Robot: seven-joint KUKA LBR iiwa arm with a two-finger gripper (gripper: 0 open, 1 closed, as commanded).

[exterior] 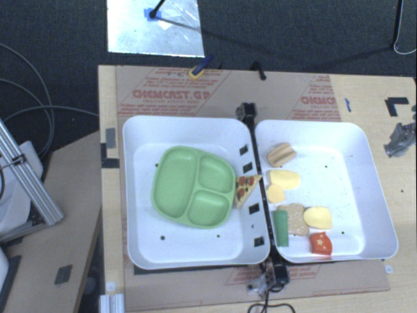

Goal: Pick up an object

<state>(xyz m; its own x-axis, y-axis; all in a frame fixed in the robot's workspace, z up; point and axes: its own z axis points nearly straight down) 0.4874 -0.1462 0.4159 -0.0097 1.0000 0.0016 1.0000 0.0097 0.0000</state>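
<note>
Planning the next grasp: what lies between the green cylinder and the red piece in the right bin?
In the camera view, a tan bread-like slice lies between the green cylinder and the red piece, beside the cylinder; a yellow piece overlaps its right edge.

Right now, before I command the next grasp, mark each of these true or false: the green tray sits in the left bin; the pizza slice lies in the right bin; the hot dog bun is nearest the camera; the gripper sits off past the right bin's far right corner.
1. Green tray in left bin: true.
2. Pizza slice in right bin: false; it's in the left bin, against the divider.
3. Hot dog bun nearest camera: false; it's farthest back of the food.
4. Gripper past the far right corner: true.
</note>
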